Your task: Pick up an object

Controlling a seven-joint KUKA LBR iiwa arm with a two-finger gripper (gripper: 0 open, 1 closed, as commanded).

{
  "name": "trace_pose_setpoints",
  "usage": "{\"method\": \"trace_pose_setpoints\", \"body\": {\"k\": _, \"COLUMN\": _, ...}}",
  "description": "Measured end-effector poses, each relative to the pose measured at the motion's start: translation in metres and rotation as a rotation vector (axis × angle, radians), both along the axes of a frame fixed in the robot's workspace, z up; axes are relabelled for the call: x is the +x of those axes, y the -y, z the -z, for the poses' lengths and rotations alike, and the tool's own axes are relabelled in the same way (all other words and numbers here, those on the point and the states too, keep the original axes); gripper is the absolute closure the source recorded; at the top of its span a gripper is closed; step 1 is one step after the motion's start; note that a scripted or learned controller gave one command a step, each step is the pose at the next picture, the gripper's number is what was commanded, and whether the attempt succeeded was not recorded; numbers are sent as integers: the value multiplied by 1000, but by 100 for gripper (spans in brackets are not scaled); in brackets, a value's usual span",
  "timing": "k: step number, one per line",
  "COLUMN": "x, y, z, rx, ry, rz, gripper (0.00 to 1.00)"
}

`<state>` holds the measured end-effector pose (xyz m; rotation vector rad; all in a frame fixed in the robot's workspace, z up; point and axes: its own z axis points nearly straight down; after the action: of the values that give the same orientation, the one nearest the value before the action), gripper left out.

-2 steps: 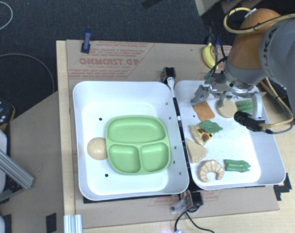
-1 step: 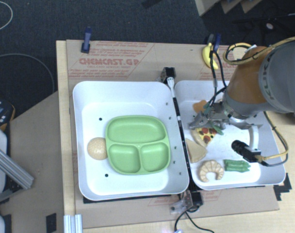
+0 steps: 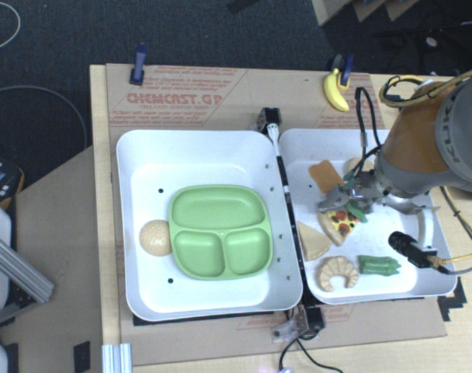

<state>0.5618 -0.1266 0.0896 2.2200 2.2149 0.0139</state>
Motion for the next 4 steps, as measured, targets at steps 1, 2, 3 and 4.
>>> {"method": "trace_pose_setpoints", "body": {"k": 1, "x": -76, "y": -30, "z": 4, "rx": -10, "ry": -7, "rz": 4, "gripper": 0}}
{"method": "trace_pose_setpoints", "body": {"k": 2, "x": -74, "y": -32, "z": -6, "rx": -6, "ry": -6, "rz": 1, "gripper": 100}}
{"method": "trace_pose_setpoints", "body": {"k": 3, "x": -80, "y": -23, "z": -181, "rx": -6, "ry": 7, "rz": -4, "gripper": 100}}
{"method": "trace_pose_setpoints", "body": {"k": 4, "x": -83, "y": -79, "z": -129, "rx": 1, "ry": -16, "rz": -8, "gripper": 100}}
